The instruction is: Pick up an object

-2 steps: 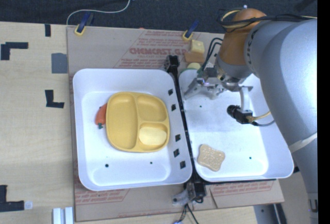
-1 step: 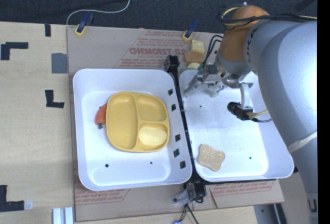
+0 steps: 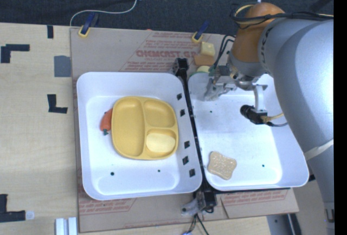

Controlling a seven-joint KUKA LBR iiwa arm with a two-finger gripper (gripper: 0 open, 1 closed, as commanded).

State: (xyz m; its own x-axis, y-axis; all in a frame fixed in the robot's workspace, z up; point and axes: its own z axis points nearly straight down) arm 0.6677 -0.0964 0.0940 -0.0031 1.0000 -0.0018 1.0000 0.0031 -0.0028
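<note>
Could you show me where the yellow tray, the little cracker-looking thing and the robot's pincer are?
Yellow tray (image 3: pixel 142 120): camera view, on its central divider, left bin.
Cracker-looking piece (image 3: pixel 222 165): camera view, its middle, right bin floor.
Pincer (image 3: pixel 212 89): camera view, between its fingertips, right bin's far corner.

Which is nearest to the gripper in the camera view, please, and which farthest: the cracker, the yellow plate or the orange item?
Gripper at the right bin's top left.
1. Yellow plate, left bin centre.
2. Cracker, right bin, bottom left.
3. Orange item, beyond the plate's left edge.
</note>
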